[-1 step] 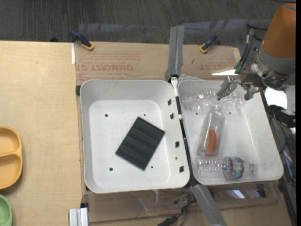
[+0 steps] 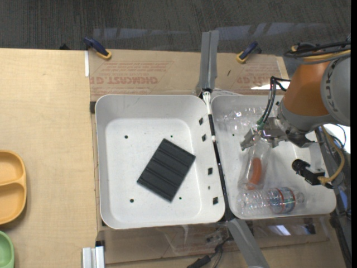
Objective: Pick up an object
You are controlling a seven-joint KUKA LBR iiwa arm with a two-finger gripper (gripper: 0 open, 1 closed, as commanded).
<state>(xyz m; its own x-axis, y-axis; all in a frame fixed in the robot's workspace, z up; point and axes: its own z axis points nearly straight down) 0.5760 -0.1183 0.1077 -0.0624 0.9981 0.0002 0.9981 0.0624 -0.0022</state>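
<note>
My gripper hangs low in the right bin, reaching in from the right below the arm's orange band. Directly under and in front of it lies a clear plastic item with an orange piece inside, its upper end touching or just beneath the gripper. A clear plastic bottle lies on its side along the bin's front wall. Crumpled clear plastic sits at the back of this bin. In the left bin a black ribbed rectangular block lies flat at a slant.
A divider wall separates the two bins. Black cables and a connector hang off the arm over the right bin's right side. An orange tray sits on the wooden bench at far left. Clamps hold cardboard behind the bins.
</note>
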